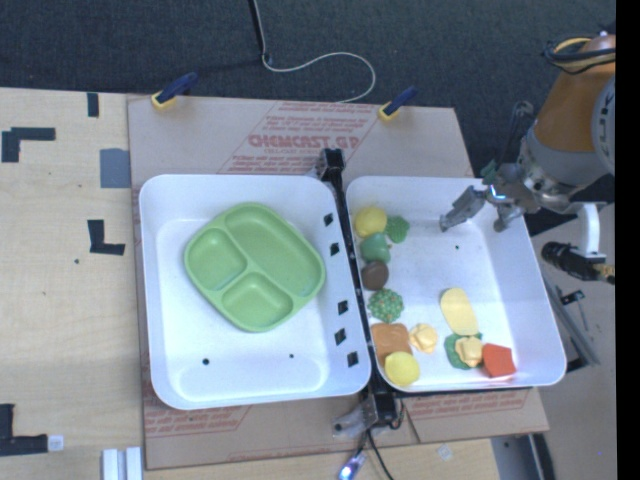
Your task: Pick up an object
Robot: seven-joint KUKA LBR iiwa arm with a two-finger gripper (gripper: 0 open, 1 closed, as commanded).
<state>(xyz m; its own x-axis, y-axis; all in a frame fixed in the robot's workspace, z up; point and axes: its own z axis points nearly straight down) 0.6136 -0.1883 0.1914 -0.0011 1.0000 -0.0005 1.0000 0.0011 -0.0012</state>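
The gripper (482,208) hangs over the far right part of the right bin (520,298), its two fingers spread apart with nothing between them, so it is open and carrying no load. No object has been picked up yet; the whole grasp is left to do.

All the candidates lie away from the gripper, toward the near side and the divider. Closest to it are the green piece (397,230) and the yellow ball (370,220) off to its left by the divider. Further toward the camera sit a brown lump (375,274), a green floret (386,304), an orange block (389,337) and a yellow oval (459,311). Farthest, in the near corner, rests a red block (498,360).

Across the divider, the left bin (170,368) holds a green tray (254,265).

By my judgement the task stands at its start: choose a piece, descend, close.
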